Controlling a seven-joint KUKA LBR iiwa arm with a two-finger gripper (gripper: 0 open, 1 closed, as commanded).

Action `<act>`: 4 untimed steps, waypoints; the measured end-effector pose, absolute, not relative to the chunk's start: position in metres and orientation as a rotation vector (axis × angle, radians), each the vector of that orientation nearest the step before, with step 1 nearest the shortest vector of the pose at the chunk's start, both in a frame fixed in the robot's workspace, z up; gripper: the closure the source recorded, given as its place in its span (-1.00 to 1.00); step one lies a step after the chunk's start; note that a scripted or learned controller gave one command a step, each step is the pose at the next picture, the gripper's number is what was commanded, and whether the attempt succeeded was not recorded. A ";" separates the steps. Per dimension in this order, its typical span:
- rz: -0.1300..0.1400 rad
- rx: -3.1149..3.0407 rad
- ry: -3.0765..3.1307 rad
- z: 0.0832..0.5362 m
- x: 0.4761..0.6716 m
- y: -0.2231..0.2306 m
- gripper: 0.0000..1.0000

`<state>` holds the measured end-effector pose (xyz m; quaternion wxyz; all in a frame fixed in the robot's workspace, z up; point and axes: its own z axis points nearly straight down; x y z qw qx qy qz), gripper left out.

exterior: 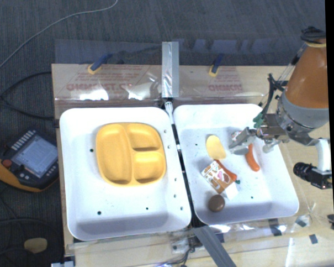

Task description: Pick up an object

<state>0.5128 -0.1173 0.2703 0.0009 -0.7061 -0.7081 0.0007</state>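
Observation:
In the right bin (280, 200) lie an orange carrot-shaped piece (253, 158), a pale yellow oval piece (215, 147), a red and white snack packet (218, 176) and a small brown round thing (216, 202). My gripper (252, 140) reaches in from the right and hangs open over the upper end of the orange piece. One grey finger (239, 137) stands to its left, the other to its right. Whether the fingers touch the orange piece, I cannot tell.
The left bin (82, 206) holds a yellow divided plate (130, 151). A metal strip (179, 152) runs between the two bins. The yellow oval lies just left of the gripper, with the packet and brown piece nearer the front wall.

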 end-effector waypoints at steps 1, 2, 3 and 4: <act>0.002 -2.375 -2.053 0.179 0.564 -0.173 -1.00; -0.012 -2.488 -1.911 0.097 0.546 -0.205 -1.00; -0.007 -2.487 -1.909 0.104 0.545 -0.205 1.00; 0.005 -2.669 -1.652 0.134 0.574 -0.108 1.00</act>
